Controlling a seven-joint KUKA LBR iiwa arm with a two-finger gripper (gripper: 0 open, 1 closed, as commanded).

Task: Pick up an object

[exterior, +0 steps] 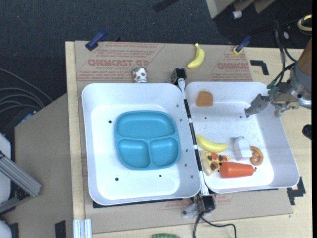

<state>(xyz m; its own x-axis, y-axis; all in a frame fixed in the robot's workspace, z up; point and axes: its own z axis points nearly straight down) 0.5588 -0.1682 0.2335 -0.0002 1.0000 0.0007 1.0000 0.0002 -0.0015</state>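
The right bin [277, 133] holds a brown bread piece [204, 98] at its far left. Along its near left side lie a yellow banana [210, 144], a grey block [239, 147], a brown pretzel [256, 155], an orange carrot [237, 169] and a small pizza slice [213, 162]. My gripper [270, 106] hangs over the bin's far right part, above bare floor. Its two dark fingers are spread open with nothing between them. It is well to the right of the bread and behind the grey block.
The left bin [94, 133] holds a blue divided plate [147, 139]. On the board behind the bins lie a second banana [196, 57] and a small patterned can [140, 74]. Blue clips [96, 39] sit at the board's far corners. Cables hang at the far right.
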